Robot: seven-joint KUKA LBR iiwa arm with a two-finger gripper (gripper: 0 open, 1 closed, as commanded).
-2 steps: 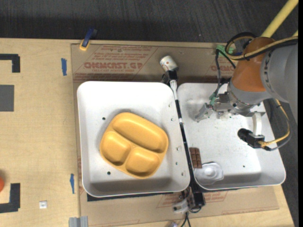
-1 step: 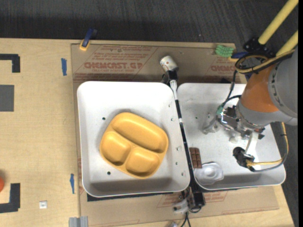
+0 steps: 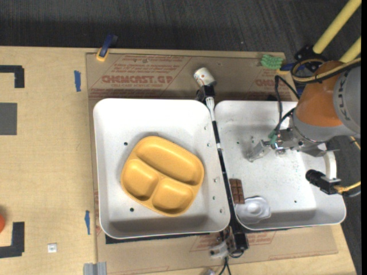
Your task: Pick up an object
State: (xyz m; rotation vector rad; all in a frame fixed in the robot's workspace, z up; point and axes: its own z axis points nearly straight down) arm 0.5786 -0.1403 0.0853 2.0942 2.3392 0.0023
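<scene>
While the pincer point(image 3: 256, 149), seemingly empty, hovers, the yellow tray point(image 3: 162, 174) lies left.

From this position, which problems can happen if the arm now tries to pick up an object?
1. The gripper is over bare floor of the right bin, so closing here would likely grasp nothing.
2. The clear object sits in that bin's near-left corner, against the walls, so the fingers may hit the rim.
3. The yellow divided tray in the left bin is wide and smooth, and may slip.
</scene>
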